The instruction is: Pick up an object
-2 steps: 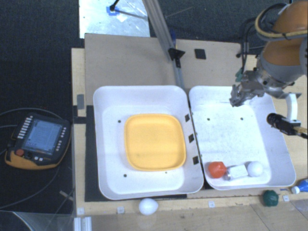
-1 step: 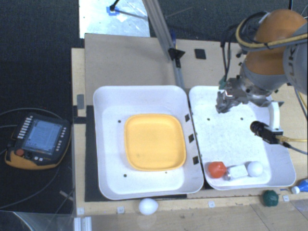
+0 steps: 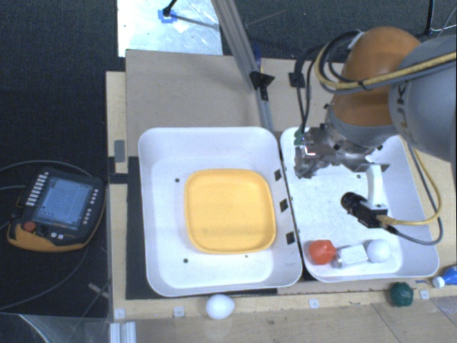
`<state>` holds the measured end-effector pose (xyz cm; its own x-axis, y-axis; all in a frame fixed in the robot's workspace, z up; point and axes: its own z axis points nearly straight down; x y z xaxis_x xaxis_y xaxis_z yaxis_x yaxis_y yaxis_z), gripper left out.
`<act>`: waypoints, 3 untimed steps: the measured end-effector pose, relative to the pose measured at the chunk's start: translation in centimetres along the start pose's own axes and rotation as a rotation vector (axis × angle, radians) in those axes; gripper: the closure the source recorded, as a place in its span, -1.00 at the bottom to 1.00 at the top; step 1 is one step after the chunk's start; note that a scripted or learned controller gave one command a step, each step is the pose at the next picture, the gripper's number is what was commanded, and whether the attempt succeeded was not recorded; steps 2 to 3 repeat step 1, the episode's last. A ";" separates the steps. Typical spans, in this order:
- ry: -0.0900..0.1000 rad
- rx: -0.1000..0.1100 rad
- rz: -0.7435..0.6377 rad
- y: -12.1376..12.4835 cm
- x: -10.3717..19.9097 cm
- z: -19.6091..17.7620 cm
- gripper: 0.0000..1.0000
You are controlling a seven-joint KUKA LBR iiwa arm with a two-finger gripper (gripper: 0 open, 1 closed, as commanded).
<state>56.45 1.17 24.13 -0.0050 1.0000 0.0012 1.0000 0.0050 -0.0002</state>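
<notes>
A yellow square plastic plate (image 3: 230,210) fills the middle of one shallow white bin (image 3: 161,263), and everything else is placed from that plate. To the plate's right, across the two bin walls, sits a second shallow white bin (image 3: 321,213). The grey arm with its orange band (image 3: 371,70) reaches into this one. Its jaws hang just right of the plate's far right corner, over bare bin floor. Whether they are apart or together cannot be told from this slant.

The likely targets are in a row right of the plate's near right corner. A small red rounded lump (image 3: 320,251) is closest to the plate. Next comes a small white block (image 3: 351,255) that touches or nearly touches it, then a small white ball (image 3: 378,250) farthest out. On the tabletop (image 3: 186,84) outside the bins, a white egg-shaped thing (image 3: 220,306) lies nearer the camera than the plate, and a dark green ball (image 3: 401,294) lies far to the plate's right.

Nothing appears to be gripped, so the step in hand looks like the approach. The red lump seems the best choice, since its plate-ward side is free. To do it well, the arm should travel toward the plate's near edge line, centre above the lump and spread the jaws before descending. The closing line should run so that neither jaw lands on the white block. The ball would probably roll if nudged.
</notes>
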 end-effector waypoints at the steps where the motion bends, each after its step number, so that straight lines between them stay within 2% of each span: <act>1: 0.000 0.000 0.000 -1.1 5.3 -0.1 1.00; 3: 0.000 0.000 0.000 -1.1 5.3 -0.1 1.00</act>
